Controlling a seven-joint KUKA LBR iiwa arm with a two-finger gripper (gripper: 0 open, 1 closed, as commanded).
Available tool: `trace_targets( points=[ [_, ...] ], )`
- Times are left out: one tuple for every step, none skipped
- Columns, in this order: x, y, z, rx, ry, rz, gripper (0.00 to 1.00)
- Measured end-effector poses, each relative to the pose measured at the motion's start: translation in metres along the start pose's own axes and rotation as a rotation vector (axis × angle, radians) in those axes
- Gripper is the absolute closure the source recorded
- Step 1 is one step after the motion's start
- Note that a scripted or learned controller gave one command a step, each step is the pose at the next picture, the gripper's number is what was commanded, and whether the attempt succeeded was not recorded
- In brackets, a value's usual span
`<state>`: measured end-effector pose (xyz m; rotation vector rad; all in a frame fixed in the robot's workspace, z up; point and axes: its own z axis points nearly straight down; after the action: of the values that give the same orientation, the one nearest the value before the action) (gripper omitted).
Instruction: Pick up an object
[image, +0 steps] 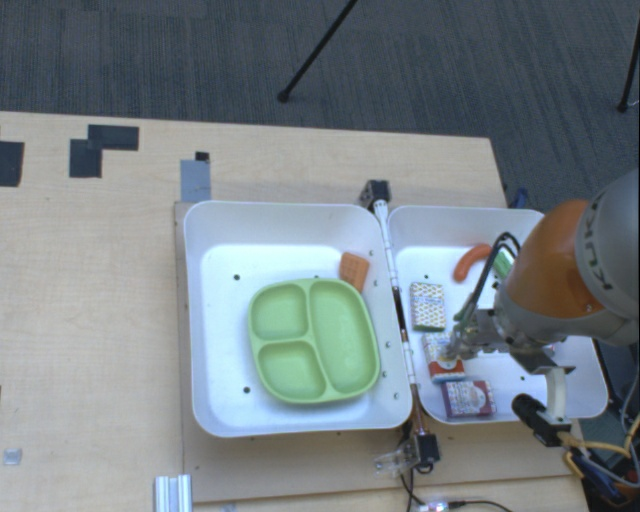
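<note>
My gripper reaches down into the right bin, low over a small red and white packet near the bin's left wall. The arm's orange band and grey wrist hide much of the bin's middle. A green-and-white patterned packet lies just beyond the gripper. A dark maroon packet sits at the bin's near edge. An orange sausage-shaped thing lies at the far side, with a green thing partly hidden by the arm beside it.
The left bin holds a light green divided plate and a small orange block by its far right corner. A raised divider separates the bins. Pale bench surrounds them.
</note>
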<state>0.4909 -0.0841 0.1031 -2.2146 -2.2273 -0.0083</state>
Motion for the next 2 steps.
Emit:
trace_targets(
  points=[
    [-0.0002, -0.0002, 0.0001, 0.001, 0.000, 0.001, 0.00],
    [0.0018, 0.0010, -0.0071, 0.004, 0.004, -0.004, 1.00]
  ],
)
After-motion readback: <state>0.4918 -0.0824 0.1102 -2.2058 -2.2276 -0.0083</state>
